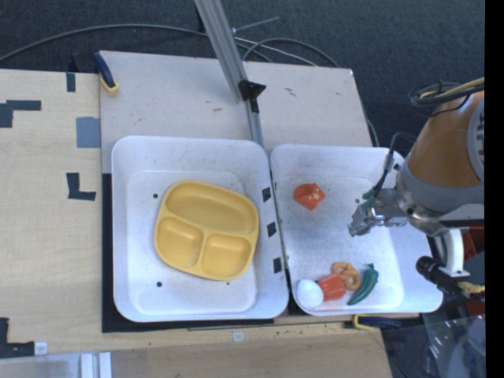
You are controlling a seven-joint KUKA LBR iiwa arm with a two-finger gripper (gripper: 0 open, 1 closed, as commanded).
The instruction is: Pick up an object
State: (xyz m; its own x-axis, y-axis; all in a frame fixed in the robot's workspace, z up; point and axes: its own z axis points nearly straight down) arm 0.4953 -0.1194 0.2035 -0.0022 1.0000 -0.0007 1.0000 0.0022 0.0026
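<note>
Left bin (126,211): one yellow sectioned tray (206,229), three compartments, lying flat. Right bin (331,164): one red block (309,195) near the far left part, standing alone; at the near edge a tight cluster of one white egg-shaped piece (309,293), one red-orange piece (334,287), one small pretzel-like ring (346,272), one green pepper-shaped piece (365,285). Pincer (361,220): above the right bin's middle right, between block and cluster, touching neither; open or clenched, cannot tell. Tabletop (47,211): pale wood, dark tape marks.
</note>
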